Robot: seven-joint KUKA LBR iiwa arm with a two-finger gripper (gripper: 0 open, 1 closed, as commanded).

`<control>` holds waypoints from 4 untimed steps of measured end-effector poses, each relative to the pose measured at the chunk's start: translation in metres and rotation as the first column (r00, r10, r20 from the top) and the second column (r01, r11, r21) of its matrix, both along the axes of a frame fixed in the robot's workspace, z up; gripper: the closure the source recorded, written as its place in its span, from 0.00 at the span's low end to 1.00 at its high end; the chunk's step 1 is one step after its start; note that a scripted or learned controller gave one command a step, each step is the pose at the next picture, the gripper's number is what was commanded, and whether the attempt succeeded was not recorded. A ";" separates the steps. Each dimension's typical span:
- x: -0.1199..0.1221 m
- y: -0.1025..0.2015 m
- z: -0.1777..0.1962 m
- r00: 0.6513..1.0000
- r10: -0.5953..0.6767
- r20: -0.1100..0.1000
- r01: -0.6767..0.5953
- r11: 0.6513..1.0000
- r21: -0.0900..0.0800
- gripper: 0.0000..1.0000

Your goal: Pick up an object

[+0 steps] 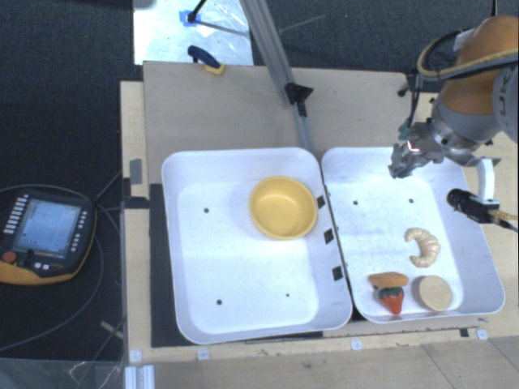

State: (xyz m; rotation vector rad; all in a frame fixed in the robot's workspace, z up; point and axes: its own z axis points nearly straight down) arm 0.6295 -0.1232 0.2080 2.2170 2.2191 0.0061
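1. The tool [403, 162] hovers over the right bin's [365, 217] far edge; I cannot tell its state.
2. A croissant [423, 245], strawberry [392, 297] and round cookie [433, 292] lie near that bin's front corner.
3. A yellow bowl [282, 207] sits in the left bin [211, 258].

Two white bins sit on the tan bench [227, 108]: the left bin [203, 298] holds a yellow bowl [282, 207], and both bins carry a few small dark dots. In the right bin [357, 177], a pale cream croissant [423, 245] lies right of the bowl, with a tan round biscuit [433, 292], a red strawberry [393, 299] and an orange-brown piece [388, 279] below it. The arm [478, 71] is grey with an orange band; its hand [403, 162] is dark grey with a small red light. Far left of the bowl lies a pendant [40, 233], orange and black with a pale blue screen, on dark carpet [65, 71]
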 end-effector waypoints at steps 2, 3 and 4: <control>-0.007 0.057 0.039 1.000 0.004 -0.006 -0.004 1.000 0.002 1.00; -0.011 0.106 0.028 1.000 0.004 -0.006 -0.004 1.000 0.002 1.00; -0.028 0.149 0.027 1.000 0.003 -0.006 -0.003 1.000 0.002 1.00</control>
